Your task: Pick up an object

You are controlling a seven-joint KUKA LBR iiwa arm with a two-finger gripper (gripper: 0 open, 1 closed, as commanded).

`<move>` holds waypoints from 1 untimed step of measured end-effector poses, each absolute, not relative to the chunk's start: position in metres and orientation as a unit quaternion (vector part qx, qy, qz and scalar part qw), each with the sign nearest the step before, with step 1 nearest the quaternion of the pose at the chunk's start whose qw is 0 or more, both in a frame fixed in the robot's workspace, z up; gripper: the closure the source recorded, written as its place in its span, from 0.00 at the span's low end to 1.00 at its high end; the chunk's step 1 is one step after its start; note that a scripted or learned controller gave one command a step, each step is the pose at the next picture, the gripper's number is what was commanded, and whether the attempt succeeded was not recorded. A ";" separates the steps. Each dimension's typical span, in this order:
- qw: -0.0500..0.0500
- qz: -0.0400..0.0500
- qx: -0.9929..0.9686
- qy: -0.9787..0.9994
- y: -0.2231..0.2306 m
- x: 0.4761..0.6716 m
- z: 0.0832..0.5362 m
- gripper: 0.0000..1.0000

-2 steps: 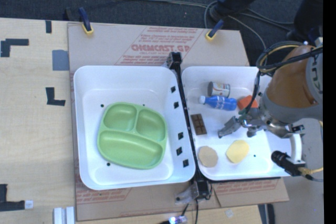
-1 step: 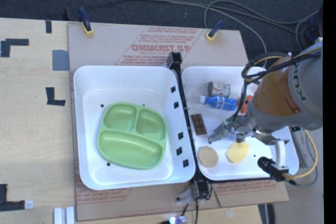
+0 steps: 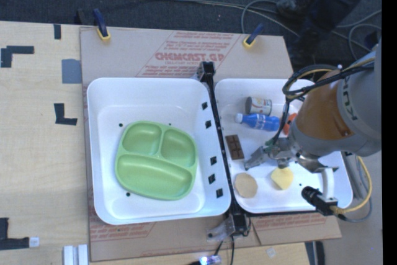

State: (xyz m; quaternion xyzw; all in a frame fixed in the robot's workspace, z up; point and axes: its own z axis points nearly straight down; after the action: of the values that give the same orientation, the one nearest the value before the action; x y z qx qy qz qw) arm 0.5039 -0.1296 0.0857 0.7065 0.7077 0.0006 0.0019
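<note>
End effector, grey metal, two fingers, hangs low in the right white bin, fingers spread apart and released, nothing between them. It sits between the brown chocolate-bar piece on its left and the pale yellow chunk on its near right; the tan round cookie-like disc lies just nearer. Any of these could be the pick; the brown bar looks like the closest candidate.

Risks: the fingers point between items, not over one, so closing here likely grabs air. The brown bar is flat and lies close to the black divider edge, so the fingers may slide over it or hit the bin wall. The tan disc is also flat and hard to pinch. Yellow chunk is partly under the grey wrist, so its exact pose is unclear.

Around: blue plastic bottle with white cap and a small grey-white can at the far side of the same bin, near each other. Green compartment tray sits in the left white bin, well apart. Cardboard sheet clamped on the wooden worktop. Cables loop near the arm and could snag.
</note>
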 end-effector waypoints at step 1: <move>0.003 0.001 0.706 0.708 -0.130 0.505 0.096 1.00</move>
State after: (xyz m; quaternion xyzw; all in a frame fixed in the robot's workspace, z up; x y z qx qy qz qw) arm 0.5046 -0.1296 0.0963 0.7063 0.7079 0.0010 0.0027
